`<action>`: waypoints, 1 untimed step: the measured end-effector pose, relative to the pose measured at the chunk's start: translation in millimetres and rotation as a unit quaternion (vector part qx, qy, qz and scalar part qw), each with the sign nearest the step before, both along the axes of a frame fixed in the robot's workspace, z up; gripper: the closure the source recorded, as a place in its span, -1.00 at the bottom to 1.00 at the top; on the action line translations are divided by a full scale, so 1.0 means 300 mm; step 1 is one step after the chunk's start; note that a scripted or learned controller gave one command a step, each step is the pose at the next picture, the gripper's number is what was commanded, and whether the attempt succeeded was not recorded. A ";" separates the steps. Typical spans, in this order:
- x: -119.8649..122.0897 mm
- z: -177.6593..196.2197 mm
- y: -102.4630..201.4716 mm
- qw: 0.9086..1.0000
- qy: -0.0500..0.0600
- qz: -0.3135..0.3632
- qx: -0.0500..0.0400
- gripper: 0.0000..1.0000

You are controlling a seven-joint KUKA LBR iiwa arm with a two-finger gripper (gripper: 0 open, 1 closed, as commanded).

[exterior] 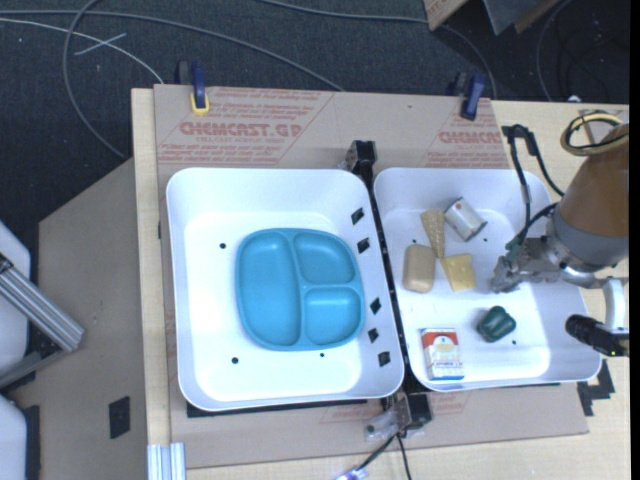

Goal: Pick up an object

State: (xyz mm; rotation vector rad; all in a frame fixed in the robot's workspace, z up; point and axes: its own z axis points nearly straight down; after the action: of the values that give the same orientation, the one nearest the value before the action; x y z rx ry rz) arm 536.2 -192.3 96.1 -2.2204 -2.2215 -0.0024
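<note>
The claw (503, 271) is seen low over the right bin (530, 366), nothing visibly held; its opening cannot be told. A dark green object (495, 323) lies just below it, a yellow block (459, 272) to its left.

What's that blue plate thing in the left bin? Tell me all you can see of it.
The blue tray looks like a smooth light-blue plastic meal plate with rounded corners, split by raised ridges into three compartments: one long one on its left, two smaller on its right. It lies flat and right side up, slightly turned, near the middle of the left white bin. Nothing lies in it.
</note>
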 end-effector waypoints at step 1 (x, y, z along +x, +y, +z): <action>-0.019 0.200 0.010 1.000 -0.003 0.000 -0.002 1.00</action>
State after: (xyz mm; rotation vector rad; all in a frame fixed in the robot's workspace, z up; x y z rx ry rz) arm 530.7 -189.2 156.3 -2.2245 -2.2266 -0.0052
